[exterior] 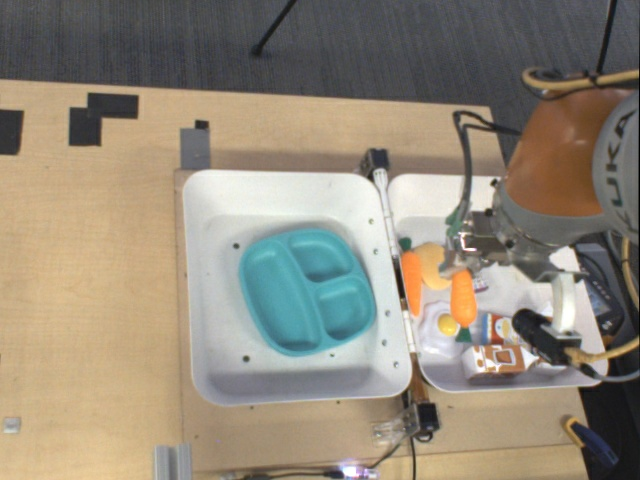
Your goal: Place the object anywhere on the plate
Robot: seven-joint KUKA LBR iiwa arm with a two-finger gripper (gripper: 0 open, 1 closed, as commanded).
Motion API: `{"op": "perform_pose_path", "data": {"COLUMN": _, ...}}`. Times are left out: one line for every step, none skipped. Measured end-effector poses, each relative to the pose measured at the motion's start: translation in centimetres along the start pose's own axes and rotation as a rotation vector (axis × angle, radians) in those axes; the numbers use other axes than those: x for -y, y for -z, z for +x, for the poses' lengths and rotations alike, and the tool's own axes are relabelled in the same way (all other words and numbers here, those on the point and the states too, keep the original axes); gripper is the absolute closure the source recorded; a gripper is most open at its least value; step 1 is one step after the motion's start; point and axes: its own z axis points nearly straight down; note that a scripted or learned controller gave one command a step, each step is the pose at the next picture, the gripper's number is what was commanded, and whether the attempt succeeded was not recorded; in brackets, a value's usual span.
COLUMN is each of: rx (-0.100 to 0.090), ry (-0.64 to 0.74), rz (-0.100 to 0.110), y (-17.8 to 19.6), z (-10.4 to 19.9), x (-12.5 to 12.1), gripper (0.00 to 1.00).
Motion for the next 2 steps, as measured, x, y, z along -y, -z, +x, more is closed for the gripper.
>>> {"op": "perform_pose_path", "data": {"rx": -0.003, "ry": -0.090, "rz": 0.010, "y": -7.41, "z": 9.33, "x": -3.57, "gripper": 1.00}}
{"op": "perform_pose_path", "data": {"rx": -0.001, "ry": -0.096, "rz": 0.005, "y": -7.03, "z": 8.87, "x": -3.75, "gripper": 0.00}}
